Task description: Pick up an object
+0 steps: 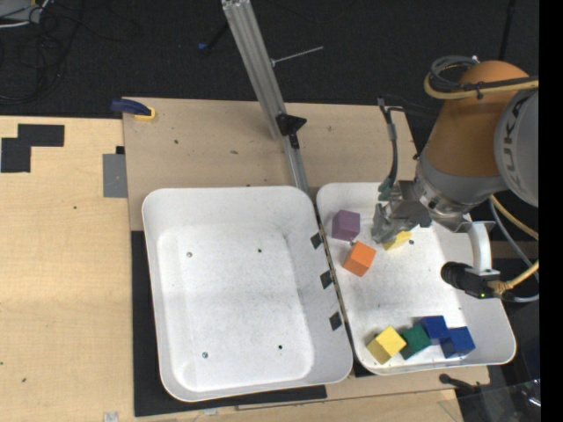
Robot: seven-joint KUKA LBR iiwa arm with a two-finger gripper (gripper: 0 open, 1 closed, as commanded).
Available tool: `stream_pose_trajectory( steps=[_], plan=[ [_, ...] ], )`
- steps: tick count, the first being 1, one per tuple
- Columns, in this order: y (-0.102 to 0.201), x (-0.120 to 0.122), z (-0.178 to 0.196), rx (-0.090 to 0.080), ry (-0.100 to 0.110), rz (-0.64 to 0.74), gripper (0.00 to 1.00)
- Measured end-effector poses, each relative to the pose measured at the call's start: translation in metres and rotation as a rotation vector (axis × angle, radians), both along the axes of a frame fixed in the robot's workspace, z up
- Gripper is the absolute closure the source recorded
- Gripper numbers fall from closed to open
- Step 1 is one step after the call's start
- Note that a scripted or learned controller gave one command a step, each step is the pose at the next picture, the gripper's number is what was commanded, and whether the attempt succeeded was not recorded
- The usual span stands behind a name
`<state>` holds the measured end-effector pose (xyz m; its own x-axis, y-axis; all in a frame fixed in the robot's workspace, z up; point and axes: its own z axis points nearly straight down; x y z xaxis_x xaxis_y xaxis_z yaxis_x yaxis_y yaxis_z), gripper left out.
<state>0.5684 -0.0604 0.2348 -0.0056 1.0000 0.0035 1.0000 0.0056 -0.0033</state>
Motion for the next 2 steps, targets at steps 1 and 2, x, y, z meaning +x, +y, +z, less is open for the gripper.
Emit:
stream_pose_trajectory(
  steps=[1,2],
  plan=[
    [0.058,0.011,-0.01,-0.001,0.001,-0.001,1.0],
    [0.113,0.013,-0.019,-0.001,0.002,-0.002,1.0]
  ],
)
